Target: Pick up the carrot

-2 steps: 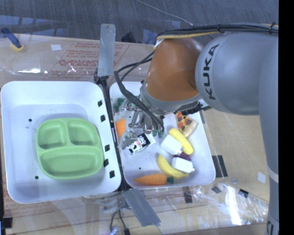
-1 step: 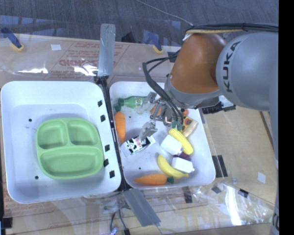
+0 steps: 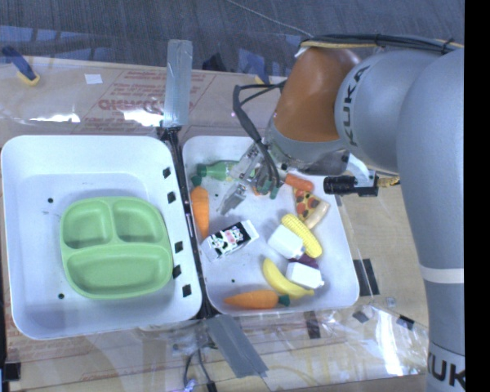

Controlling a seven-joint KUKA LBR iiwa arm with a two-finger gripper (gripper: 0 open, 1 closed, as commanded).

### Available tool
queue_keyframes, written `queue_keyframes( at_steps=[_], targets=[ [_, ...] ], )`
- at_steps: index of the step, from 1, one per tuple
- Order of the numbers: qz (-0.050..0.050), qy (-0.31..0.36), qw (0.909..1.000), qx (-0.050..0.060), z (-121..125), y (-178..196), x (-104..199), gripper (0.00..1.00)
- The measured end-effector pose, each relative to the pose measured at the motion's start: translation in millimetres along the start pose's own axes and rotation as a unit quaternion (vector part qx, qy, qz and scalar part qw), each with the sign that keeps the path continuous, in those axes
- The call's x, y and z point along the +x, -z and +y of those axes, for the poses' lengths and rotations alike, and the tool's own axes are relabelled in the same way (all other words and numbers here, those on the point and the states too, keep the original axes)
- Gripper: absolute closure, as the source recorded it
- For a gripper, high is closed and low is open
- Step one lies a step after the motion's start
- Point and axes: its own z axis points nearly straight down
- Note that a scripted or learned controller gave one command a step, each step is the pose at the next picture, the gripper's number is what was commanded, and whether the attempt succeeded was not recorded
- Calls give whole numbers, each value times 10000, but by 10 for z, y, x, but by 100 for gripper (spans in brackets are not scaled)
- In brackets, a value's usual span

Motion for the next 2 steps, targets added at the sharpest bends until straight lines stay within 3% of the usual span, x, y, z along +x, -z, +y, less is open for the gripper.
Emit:
queue_keyframes(
  at_steps=[1,2],
  targets=[
    [11,-736,9973,10,-78,-669,-26,0],
    [4,-2233,9748,12,-35,-651,-201,0]
  ],
)
